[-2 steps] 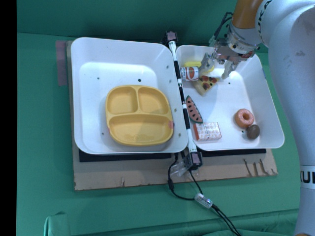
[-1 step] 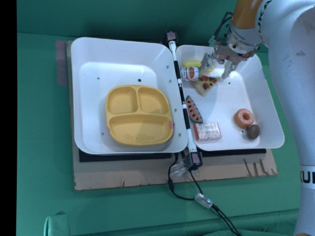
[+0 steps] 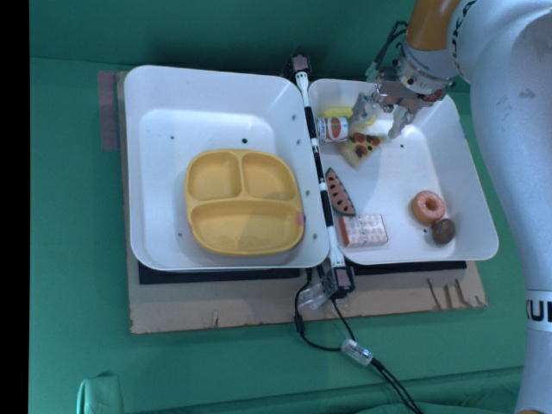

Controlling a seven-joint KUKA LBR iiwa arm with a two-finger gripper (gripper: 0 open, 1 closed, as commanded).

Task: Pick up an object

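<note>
While the gripper hangs over the right bin, you see its jaws spread open with nothing between them. Your nearest pick, the pizza slice, lies just below them, the can just beside; donut well apart.

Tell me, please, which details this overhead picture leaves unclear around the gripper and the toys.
- Banana: the gripper and can cover most of it.
- Pizza slice: its far end sits beneath the gripper.
- Can label: too small to read.
- Arm: its base is cut off by the right edge.
</note>
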